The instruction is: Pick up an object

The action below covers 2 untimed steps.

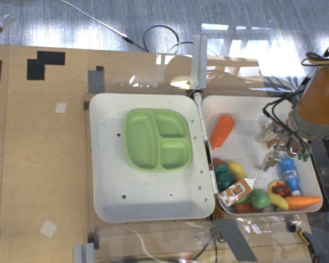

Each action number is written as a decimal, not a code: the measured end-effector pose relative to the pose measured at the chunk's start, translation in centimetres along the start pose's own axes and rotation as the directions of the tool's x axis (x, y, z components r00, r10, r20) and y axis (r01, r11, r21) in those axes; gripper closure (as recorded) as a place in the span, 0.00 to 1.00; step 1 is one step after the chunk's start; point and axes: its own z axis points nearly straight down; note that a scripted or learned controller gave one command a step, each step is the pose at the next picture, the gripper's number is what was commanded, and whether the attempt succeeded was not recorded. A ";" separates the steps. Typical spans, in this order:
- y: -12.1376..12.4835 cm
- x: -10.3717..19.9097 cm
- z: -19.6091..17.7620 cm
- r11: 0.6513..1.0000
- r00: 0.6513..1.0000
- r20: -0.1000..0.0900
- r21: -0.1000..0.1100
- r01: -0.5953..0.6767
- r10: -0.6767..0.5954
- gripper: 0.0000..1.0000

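Observation:
My gripper (269,147) hangs over the right bin (247,147), its two fingers (267,130) spread open above bare white floor with nothing between them. An orange carrot-shaped toy (222,130) lies to its left, near the bin's divider. A blue bottle (289,174) lies just below and right of the gripper, close to the lower finger. Along the bin's near side sits a cluster: a dark green piece (223,175), a yellow banana (237,170), a small orange-and-white box (236,192), a green fruit (259,199) and a long orange carrot (302,203).
The left bin (107,163) holds a light green divided plate (157,139). A metal post (197,64) stands behind the seam between the bins. The arm's orange band (321,95) looms over the right bin's far right corner. Cables trail from the wrist.

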 end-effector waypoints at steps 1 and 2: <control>1.9 -0.9 0.0 0.996 0.996 0.001 0.000 -0.087 0.087 0.00; 0.3 0.5 0.0 0.996 0.996 0.001 0.000 -0.085 0.085 0.00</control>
